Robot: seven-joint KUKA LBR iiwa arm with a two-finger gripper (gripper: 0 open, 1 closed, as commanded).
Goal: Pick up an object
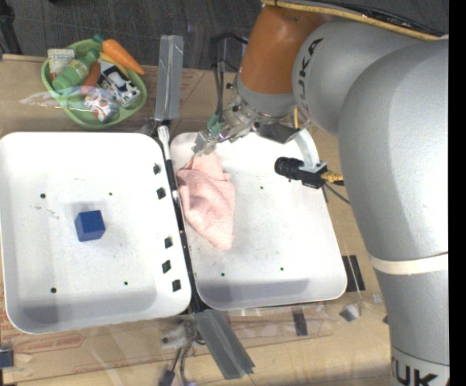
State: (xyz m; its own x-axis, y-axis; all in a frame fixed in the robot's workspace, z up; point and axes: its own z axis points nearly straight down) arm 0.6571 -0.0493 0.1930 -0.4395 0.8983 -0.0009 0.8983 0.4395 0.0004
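Note:
A pink cloth (210, 201) lies crumpled along the left side of the right bin (297, 240), its left edge over the divider between the bins. Its upper corner is drawn up into a point that meets my gripper (205, 144), which reaches in from the upper right and is shut on that corner. A blue cube (90, 225) sits alone in the left bin (23, 183), far from the gripper.
A green bowl (96, 83) of toy food, with an orange carrot, stands behind the left bin. The arm's grey body covers the right side of the bench. A black cable fitting (297, 170) hangs over the right bin.

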